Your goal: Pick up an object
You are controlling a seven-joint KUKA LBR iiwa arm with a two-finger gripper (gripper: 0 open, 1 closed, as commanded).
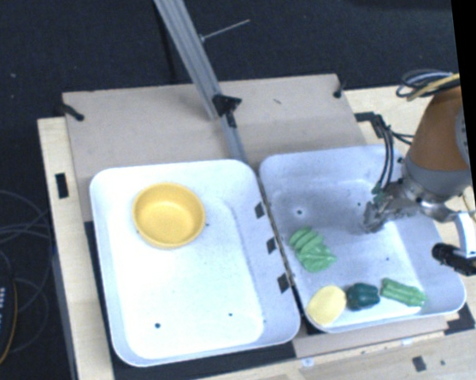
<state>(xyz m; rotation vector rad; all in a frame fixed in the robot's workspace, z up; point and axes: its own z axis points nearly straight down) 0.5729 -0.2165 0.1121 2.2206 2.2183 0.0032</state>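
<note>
Yellow lump point(327, 304), dark green piece point(362, 295) in right bin point(331, 173); yellow bowl point(169, 215) in left bin point(193, 311).

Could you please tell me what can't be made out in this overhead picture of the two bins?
- Gripper: too small and blurred to read its fingers.
- Dark green item in the right bin: too small to identify.
- Arm: cut off on the right.
</note>
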